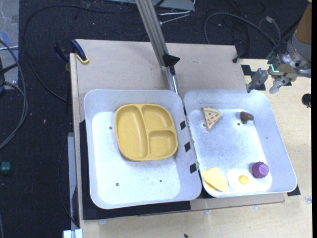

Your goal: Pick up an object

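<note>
The right bin (pixel 277 133) holds a pizza slice (pixel 211 117), a small brown lump (pixel 246 116), a purple piece (pixel 260 170), a fried egg (pixel 239 178) and a yellow cheese wedge (pixel 215 179). My gripper (pixel 267 80) hangs at the upper right, above the bin's far right corner. Its two fingers stand apart, open, with nothing between them. It is well clear of every object.
The left bin (pixel 99 172) carries a yellow divided plate (pixel 146 132). A slanted metal pole (pixel 154 29) runs from the top down to the gap between the bins. Black clips (pixel 187 146) sit along the seam. Cables lie on the dark floor around the bench.
</note>
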Tool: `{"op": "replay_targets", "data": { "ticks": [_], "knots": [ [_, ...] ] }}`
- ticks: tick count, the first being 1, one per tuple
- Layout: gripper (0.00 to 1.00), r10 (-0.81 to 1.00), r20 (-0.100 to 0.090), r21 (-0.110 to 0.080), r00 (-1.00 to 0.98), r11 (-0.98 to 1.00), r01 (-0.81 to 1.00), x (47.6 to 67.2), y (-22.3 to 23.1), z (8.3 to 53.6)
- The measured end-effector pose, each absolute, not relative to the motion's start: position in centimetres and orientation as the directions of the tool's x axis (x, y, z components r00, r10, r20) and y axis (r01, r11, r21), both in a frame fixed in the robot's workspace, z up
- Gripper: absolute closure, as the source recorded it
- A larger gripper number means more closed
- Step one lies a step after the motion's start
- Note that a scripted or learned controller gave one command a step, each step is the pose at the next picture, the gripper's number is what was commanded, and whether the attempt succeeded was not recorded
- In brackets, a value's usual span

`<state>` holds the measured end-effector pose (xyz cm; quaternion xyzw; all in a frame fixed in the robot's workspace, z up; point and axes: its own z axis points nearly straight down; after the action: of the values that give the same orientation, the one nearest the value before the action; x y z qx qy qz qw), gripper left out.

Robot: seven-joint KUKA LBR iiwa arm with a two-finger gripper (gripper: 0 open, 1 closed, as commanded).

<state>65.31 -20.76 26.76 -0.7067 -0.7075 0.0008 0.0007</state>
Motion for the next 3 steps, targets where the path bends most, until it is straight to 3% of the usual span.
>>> {"op": "replay_targets", "data": {
  "ticks": [1, 3],
  "knots": [
    [0.0, 1.0, -0.001, 0.001, -0.002, 0.002, 1.0, 65.4, -20.8, 26.9],
    [0.0, 1.0, 0.0, -0.003, 0.0, 0.0, 1.0, 65.0, -20.9, 16.3]
  ]
}}
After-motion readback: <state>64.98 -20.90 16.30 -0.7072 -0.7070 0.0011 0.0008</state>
